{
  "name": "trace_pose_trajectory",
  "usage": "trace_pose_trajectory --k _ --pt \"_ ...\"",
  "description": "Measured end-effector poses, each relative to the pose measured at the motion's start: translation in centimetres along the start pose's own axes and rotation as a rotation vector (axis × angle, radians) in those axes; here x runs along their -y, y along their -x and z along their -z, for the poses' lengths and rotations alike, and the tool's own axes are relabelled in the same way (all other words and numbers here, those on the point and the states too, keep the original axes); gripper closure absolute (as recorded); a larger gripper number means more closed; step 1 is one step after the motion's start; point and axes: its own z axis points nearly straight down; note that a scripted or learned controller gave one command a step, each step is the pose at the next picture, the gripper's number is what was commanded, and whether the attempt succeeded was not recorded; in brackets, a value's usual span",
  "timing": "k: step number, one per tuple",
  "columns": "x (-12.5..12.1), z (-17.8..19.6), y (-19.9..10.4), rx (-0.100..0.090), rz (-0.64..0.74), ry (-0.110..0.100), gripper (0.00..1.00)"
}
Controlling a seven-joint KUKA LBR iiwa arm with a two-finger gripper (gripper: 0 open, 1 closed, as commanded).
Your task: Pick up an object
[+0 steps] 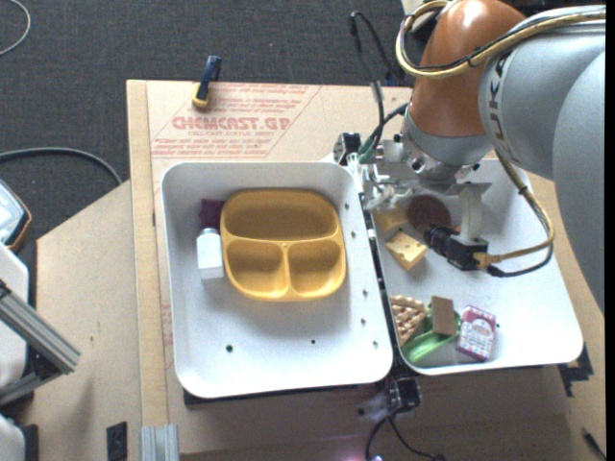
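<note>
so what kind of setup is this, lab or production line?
Most likely a research lab bin-picking bench. Two shallow white bins sit side by side on a paper-covered board, holding toy-like items such as a yellow divided plastic tray and a foam cheese wedge. Loose cables trail across dark carpet.

The arm (500, 75) enters from three o'clock and hangs over the right bin's (538, 325) twelve o'clock end, its gripper (389, 195) low near the divider between the bins. Just at five o'clock of the gripper lies a cheese wedge (405, 249). At the bin's six o'clock end sit a waffle piece (406, 317), a green item (428, 346) and a pink box (477, 333), close together. The left bin (259, 353) holds a yellow tray (282, 243), with a white bottle (209, 254) touching its nine o'clock edge.
</note>
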Motion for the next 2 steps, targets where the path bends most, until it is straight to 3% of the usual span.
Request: trace_pose_trajectory --k 1,2 --pt "-0.4 1.7 0.9 0.002 -0.006 0.003 1.00" --pt "0.7 1.3 1.9 0.002 -0.008 -0.006 1.00"
